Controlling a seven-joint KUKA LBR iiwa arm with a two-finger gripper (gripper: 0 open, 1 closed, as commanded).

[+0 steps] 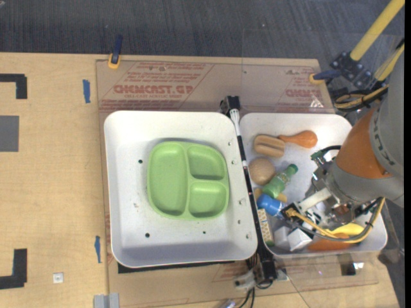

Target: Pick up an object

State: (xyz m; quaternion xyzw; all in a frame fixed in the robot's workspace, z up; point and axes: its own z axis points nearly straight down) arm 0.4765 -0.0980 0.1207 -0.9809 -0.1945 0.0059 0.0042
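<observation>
Jumbled small objects [277,183]; right bin [302,119].

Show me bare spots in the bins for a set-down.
Left bin: bare white margin all around the green plate, widest at its left and front. Right bin: crowded with toys and the end effector; a small patch near its back right corner.

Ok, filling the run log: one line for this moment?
arm: over right bin | gripper: low among clutter, grasp unclear | green plate: left bin

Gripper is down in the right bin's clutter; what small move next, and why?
Probably lift slightly and check. The gripper sits low in the right bin beside the blue object and green bottle, with its tips hidden among wires, so no grasp is confirmed.
</observation>
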